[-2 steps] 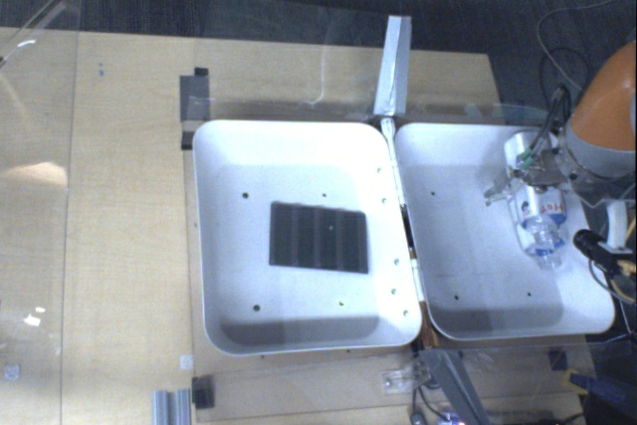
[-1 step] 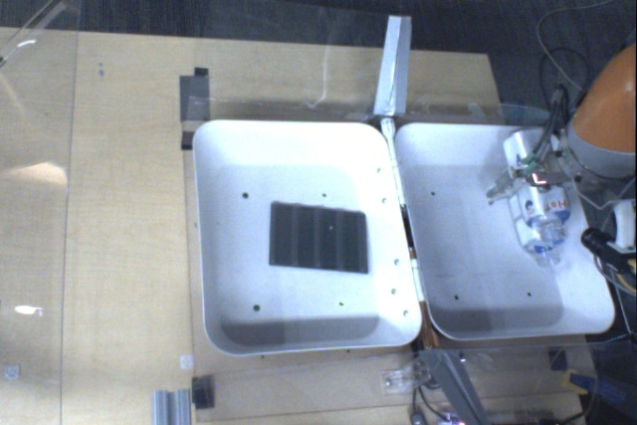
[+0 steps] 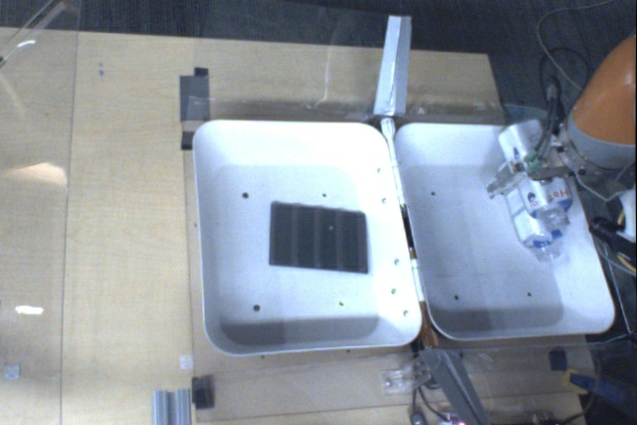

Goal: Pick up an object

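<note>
From my screen I take the dark ribbed mat (image 3: pixel 319 237) as my marker; it lies flat in the middle of the left bin (image 3: pixel 221 214). To the right of the mat, past the seam between the bins, is the right bin (image 3: pixel 468 254). Over that bin's far right part I see the gripper (image 3: pixel 526 176), its fingers pinched on a clear plastic bottle (image 3: pixel 540 217) with a blue and red label. The bottle hangs tilted above the bin floor. Further right of the mat and higher up, the arm's orange band (image 3: pixel 609 95) shows at the edge. Beyond the mat, a metal post (image 3: pixel 392 65) stands behind the bins' seam.
</note>
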